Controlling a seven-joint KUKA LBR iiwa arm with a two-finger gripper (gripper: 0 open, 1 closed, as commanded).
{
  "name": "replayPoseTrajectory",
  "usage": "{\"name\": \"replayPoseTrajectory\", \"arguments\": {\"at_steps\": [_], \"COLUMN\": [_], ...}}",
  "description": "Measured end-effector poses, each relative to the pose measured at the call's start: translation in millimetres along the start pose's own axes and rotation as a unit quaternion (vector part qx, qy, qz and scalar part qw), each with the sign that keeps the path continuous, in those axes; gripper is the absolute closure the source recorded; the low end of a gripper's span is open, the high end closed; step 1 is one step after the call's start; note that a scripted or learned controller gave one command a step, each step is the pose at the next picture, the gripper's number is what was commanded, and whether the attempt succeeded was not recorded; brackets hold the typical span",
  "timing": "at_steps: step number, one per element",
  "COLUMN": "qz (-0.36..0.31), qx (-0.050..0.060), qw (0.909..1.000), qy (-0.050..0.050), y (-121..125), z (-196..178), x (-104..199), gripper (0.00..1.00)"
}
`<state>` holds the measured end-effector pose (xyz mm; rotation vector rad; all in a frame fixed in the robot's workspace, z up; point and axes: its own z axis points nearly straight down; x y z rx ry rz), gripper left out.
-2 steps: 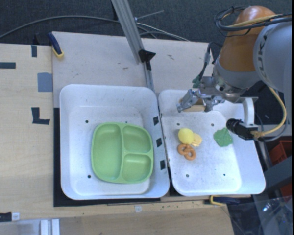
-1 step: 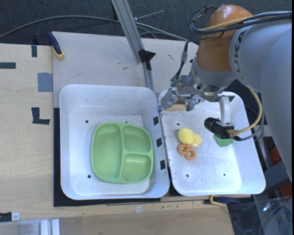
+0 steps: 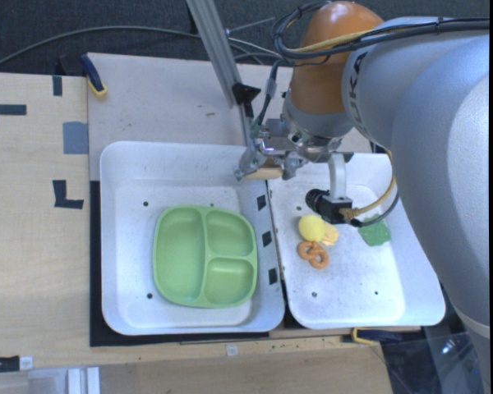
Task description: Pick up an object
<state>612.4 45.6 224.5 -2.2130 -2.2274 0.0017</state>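
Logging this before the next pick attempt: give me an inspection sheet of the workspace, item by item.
Surface: left bin and right bin, white, side by side on a pale bench.
Job's things: green divided plate in the left bin; yellow object, orange pretzel-shaped piece and green piece in the right bin.
Clutter: nothing seen.
Grippers: gripper above the bins' shared far edge.
Cables: black cable on the dark floor beyond the bench.
Surroundings: blue-and-yellow clamp at the bench's far corner; slanted metal pole.
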Motion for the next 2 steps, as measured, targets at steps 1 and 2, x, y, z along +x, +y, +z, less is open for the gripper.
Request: {"name": "replayPoseTrajectory", "arguments": {"at_steps": [1,2], "qz": [0.000,0.002], "qx": [-0.001,0.000], "qw": [1.0000,1.0000], "qy": [0.000,-0.001], "y": [17.5,16.9], "z": [-8.3,-7.9], "x": [43.3,40.1], "gripper": [1.00,0.00]}}
